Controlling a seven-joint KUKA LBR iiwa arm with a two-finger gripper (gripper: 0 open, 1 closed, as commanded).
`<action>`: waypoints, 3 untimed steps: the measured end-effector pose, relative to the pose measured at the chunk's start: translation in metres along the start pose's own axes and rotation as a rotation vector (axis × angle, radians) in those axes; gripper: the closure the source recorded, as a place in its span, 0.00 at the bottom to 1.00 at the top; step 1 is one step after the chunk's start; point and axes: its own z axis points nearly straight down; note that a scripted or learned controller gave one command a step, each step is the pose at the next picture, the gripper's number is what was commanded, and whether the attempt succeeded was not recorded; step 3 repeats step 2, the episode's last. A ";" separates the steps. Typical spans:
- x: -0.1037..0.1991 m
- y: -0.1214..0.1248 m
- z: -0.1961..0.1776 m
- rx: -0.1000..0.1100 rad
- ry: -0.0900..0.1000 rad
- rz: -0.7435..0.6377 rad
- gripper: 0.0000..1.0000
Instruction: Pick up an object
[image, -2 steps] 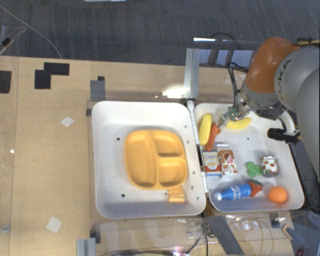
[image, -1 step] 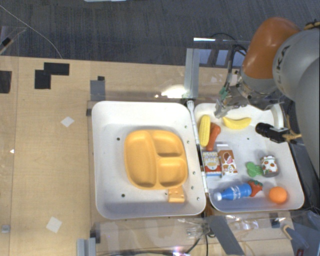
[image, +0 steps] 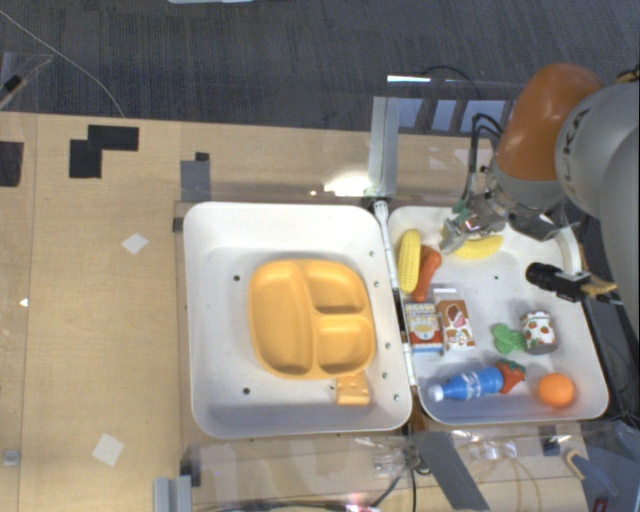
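My gripper (image: 461, 233) hangs low over the back of the right bin (image: 590, 340), reaching in from the right. Just to its right and partly under it lies a yellow banana (image: 482, 248); whether the gripper touches it is not clear. Left of the gripper a yellow corn cob (image: 409, 259) lies along the bin's left wall, and an orange-red carrot (image: 428, 273) lies beside it.
The right bin also holds two small cartons (image: 441, 324), a blue bottle (image: 471, 384), a strawberry (image: 511, 375), an orange (image: 556, 390) and a white-and-red jar (image: 537, 331) next to a green piece (image: 507, 340). In the left bin (image: 215, 300) sit a yellow divided tray (image: 308, 317) and a small yellow block (image: 352, 390).
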 end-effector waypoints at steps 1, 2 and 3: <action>-0.030 -0.011 0.056 -0.001 0.000 -0.214 1.00; -0.029 -0.010 0.055 -0.003 -0.001 -0.215 0.00; -0.029 -0.010 0.055 -0.003 -0.001 -0.215 0.00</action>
